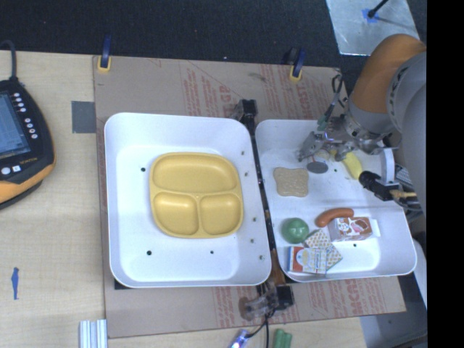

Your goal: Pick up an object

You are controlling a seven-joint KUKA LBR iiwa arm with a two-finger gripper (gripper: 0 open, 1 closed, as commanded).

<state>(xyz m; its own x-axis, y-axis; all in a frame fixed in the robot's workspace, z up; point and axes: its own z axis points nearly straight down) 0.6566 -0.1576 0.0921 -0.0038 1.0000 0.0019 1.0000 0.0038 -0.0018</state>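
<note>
My gripper (317, 153) hangs over the far part of the right bin (391, 267), just beyond a tan slice of toast (291, 182). A small yellow piece (351, 165) lies close to its right side. Nearer the front lie a green ball (295, 229), an orange-red sausage (334, 216), a small white and brown carton (353, 228) and a patterned carton (315, 256). Nothing is visibly held in the gripper.
The left bin (130, 259) holds a yellow divided plate (196, 194). A teach pendant (18, 147) rests on the bench at the far left. The arm's grey body with its orange band (384, 64) rises at the right, over the right bin's far corner.
</note>
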